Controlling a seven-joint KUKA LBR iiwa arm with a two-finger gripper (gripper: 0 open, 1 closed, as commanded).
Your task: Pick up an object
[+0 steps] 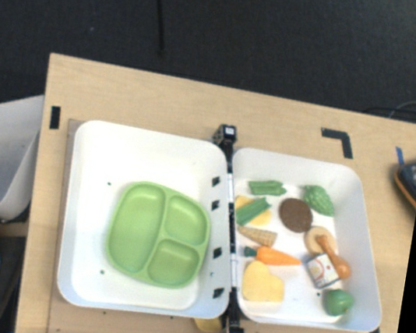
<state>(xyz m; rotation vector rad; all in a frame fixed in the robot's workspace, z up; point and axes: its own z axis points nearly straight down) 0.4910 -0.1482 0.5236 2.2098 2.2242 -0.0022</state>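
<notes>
Can w/ label (text unreadable), right bin, beside carrot

Light wooden bench carrying two white bins: left bin, right bin, touching

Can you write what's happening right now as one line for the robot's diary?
stage: before pick | left bin: green divided plate | right bin: toy food, including carrot, brown disc | nothing lifted

I see toy food scattered in right bin: 2 green pods upper left, leafy green piece, brown disc, orange carrot lying flat, yellow heart-shaped piece, small can tilted, green ball at lower right.
</notes>
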